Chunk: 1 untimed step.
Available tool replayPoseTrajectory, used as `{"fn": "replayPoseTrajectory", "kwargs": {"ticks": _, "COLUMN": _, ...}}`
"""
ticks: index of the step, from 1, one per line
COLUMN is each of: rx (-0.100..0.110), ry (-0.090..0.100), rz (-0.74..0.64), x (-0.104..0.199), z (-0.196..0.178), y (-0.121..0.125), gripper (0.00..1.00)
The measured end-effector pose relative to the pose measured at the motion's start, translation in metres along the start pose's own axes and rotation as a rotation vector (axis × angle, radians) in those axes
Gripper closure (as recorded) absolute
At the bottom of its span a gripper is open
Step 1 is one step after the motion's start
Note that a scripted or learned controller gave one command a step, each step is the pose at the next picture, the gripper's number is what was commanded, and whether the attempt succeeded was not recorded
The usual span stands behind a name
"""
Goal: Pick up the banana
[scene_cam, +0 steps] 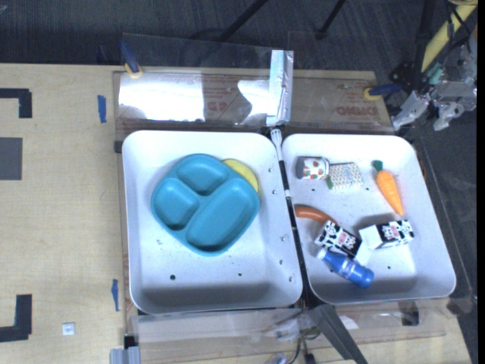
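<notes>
A small blue plastic bottle [347, 268] lay at the right bin's [432, 226] near side. In the left bin [144, 203], the yellow banana [244, 172] peeked from behind a blue divided plastic plate [204, 202]. The pincer [424, 112] hung beyond the right bin's far corner; its opening couldn't be judged.

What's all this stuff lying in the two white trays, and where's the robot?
Left bin: one, white.
Divided plate: one, blue, left bin.
Banana: one, yellow, mostly hidden under the plate's far right edge.
Right bin: one, white.
Carrot: one, orange, right bin.
Cow-print cartons: two, black and white.
Bottle: one, blue.
Sausage: one, orange-brown.
Small can and speckled block: far side.
Gripper: upper right, beyond the bins.
</notes>
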<state>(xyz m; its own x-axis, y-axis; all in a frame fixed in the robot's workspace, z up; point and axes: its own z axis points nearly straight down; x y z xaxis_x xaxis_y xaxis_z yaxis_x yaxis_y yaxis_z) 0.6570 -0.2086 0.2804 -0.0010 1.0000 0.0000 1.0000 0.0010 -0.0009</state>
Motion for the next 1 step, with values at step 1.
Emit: {"fn": "replayPoseTrajectory", "kwargs": {"ticks": 1, "rx": -0.001, "ry": 0.0, "rz": -0.114, "x": 0.0399, "z": 0.1768, "y": -0.0938, "gripper": 0.0}}
